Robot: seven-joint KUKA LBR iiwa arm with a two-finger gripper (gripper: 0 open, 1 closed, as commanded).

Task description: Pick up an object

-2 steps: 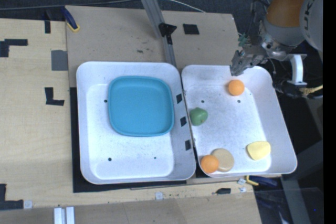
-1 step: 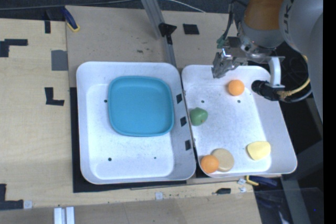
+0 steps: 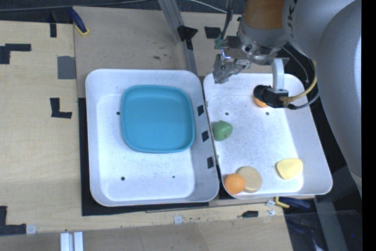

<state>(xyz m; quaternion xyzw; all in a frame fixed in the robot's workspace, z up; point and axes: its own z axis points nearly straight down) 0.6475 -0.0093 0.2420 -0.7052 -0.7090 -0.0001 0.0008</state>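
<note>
My gripper (image 3: 225, 72) hangs over the far left corner of the right bin (image 3: 305, 132), with nothing visible between its fingers. A green round object (image 3: 222, 130) lies in the bin below it, near the left wall. At the bin's near edge an orange ball (image 3: 234, 183) touches a beige disc (image 3: 250, 178). A yellow piece (image 3: 289, 168) lies to their right. Another orange object (image 3: 259, 101) is partly hidden behind a black cable fitting near the bin's far right.
The left bin (image 3: 106, 144) holds a blue square plate (image 3: 157, 118). A slanted metal pole (image 3: 170, 6) rises behind the bins. The arm's grey body (image 3: 335, 50) and cables overhang the right bin's far right side.
</note>
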